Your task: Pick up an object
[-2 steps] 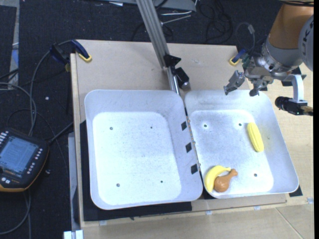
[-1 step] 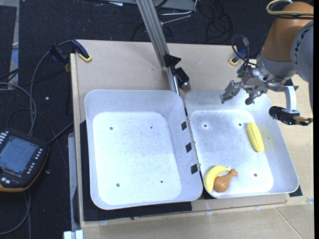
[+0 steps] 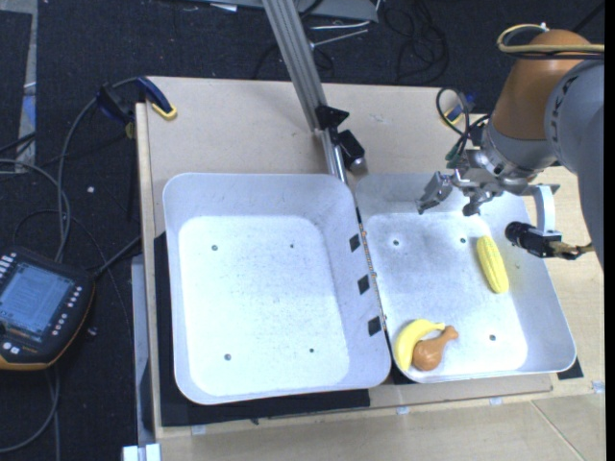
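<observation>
corn (image 3: 492, 263) lies right of centre; gripper (image 3: 452, 196), fingers spread and holding nothing, should descend squarely across its width.

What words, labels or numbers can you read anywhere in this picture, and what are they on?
No text can be read.
The pendant left of the bench has a lit screen, too small and blurred to read.
The dark tabs along the seam between the bins show no legible marks.
The corn, banana and drumstick bear no labels.
</observation>
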### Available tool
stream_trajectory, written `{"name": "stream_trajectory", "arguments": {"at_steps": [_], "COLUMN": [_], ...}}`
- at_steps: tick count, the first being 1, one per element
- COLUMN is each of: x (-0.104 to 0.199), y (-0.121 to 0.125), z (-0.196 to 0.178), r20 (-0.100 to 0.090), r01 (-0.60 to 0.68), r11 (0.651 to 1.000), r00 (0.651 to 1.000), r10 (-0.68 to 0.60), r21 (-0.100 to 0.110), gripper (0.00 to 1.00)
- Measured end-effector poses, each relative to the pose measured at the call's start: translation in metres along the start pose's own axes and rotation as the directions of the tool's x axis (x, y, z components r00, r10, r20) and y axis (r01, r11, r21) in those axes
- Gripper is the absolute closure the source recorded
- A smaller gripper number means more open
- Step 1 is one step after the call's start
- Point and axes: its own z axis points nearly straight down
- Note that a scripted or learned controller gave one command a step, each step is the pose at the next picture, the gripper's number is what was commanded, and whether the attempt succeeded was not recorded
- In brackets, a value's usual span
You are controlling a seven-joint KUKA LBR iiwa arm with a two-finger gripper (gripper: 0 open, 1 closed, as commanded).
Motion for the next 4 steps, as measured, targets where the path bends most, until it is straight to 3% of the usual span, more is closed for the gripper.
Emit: {"name": "stream_trajectory", "arguments": {"at_steps": [1,2,4], "x": [0.0,0.0,-0.006], "y": [-0.001,0.001,0.002], "z": [0.053,0.04,-0.046], "r20": [0.0,0.001,0.001], "r01": [0.0,0.001,0.0], "r11": [1.0,1.0,1.0], "r00": [1.0,1.0,1.0], "r10": [0.0,-0.001,0.0], "r21": [0.001,-0.005,-0.008], "gripper": [0.0,1.0,1.0]}}
